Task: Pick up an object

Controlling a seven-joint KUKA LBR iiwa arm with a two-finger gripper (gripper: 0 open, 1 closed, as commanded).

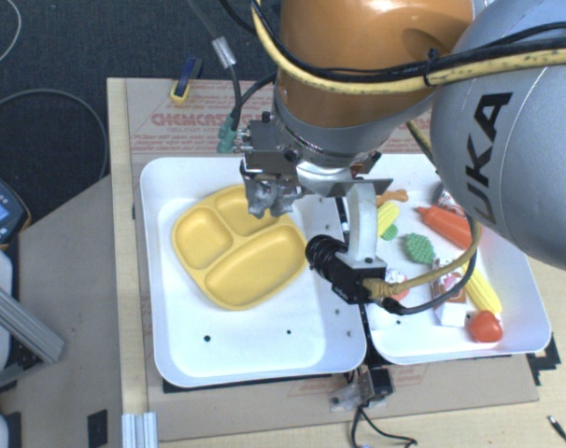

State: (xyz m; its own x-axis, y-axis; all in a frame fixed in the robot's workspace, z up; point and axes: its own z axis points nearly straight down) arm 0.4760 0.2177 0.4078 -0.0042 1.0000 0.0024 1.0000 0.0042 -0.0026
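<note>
A yellow three-compartment plate [236, 255] lies in the left bin [162, 278]. My gripper [264, 199] hangs low over the plate's far right edge, under the arm's orange band; I see nothing held in it. The right bin [537, 323] holds small toy foods: a corn cob [388, 218], a green ridged piece [418, 247], an orange carrot [446, 224], a second yellow corn cob [484, 292], a red tomato [486, 327] and a white block [451, 314]. The arm hides the far parts of both bins.
A black cable connector [334, 264] hangs from the wrist over the ridge between the bins. A blue and yellow tool [183, 80] lies on the board behind the bins. The left bin's near half shows bare white floor.
</note>
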